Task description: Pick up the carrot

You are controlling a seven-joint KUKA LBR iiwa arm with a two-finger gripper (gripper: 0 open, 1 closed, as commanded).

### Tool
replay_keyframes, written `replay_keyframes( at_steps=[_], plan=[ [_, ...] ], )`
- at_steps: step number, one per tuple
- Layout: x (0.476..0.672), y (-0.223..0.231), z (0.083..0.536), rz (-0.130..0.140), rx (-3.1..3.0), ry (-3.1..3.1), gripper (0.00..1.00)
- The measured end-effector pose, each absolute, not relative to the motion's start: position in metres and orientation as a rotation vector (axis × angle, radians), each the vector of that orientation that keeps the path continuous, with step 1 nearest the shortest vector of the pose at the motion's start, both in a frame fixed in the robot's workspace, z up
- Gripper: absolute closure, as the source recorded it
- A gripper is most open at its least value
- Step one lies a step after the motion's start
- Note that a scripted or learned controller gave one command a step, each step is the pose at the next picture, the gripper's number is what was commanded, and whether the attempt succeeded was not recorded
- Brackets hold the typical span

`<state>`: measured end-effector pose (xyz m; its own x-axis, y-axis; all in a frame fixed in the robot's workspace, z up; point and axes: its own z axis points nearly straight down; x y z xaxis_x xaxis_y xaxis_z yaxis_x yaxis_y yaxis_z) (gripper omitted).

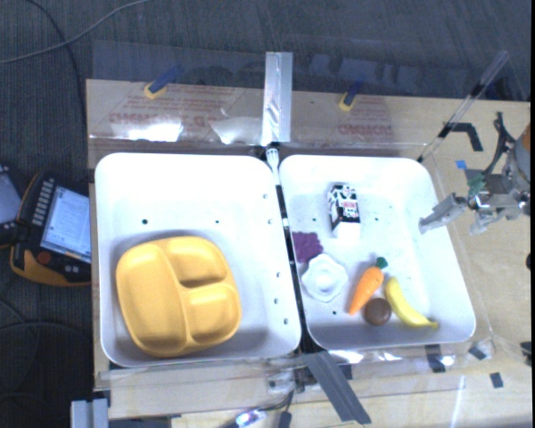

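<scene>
Gripper (446,210) sits at right edge of frame, over the right rim of the right bin (401,169); fingers too small/blurred, can't tell if apart or together, nothing visibly between them. Arm hardware behind it runs off frame to the right. Carrot (366,287) lies in lower-middle of right bin, tilted, green top toward upper right, well apart from gripper. Banana (407,305) just beside carrot on its right, brown round item (377,311) touching or nearly touching carrot's lower end. White egg-like item (324,276) just left of carrot, purple grapes (305,243) above-left of that near bin divider. Black/white carton (343,205) in upper-middle of right bin. Left bin (143,181) holds a yellow divided tray (177,292) at lower left. Teach pendant (52,230) on floor at left edge of frame.
</scene>
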<state>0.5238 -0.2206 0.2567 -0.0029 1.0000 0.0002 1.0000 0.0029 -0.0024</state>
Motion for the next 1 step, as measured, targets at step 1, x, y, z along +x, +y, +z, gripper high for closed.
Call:
replay_keyframes(
  at_steps=[1],
  plan=[
    [0.5165,-0.1682,0.1697,0.002,-2.119,-2.315,0.00]
  ],
)
